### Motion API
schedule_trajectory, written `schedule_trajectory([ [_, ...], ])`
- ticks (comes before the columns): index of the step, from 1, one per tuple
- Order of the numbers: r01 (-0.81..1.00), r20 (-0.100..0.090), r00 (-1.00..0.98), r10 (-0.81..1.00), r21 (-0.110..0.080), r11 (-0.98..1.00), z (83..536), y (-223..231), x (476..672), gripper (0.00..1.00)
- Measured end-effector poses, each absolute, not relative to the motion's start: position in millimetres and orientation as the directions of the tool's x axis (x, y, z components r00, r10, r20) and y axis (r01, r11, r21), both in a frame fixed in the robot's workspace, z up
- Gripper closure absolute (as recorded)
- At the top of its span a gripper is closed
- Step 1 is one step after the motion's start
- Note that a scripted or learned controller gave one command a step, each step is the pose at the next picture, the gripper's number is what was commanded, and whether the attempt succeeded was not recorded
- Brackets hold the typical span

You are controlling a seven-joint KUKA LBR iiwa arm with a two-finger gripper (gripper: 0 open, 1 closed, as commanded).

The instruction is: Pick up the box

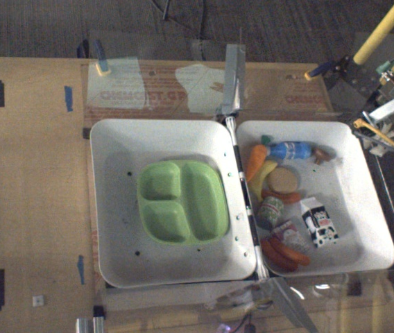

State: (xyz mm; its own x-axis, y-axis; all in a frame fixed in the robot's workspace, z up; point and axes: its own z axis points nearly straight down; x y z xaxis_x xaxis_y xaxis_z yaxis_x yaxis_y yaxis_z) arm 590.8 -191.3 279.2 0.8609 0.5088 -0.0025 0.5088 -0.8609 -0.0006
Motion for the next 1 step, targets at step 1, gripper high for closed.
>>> schedule_trajectory([
  [1,0.367,-0.001,0.93,0.367,0.0,-0.93,386.9,-175.6,584.9,1.0],
])
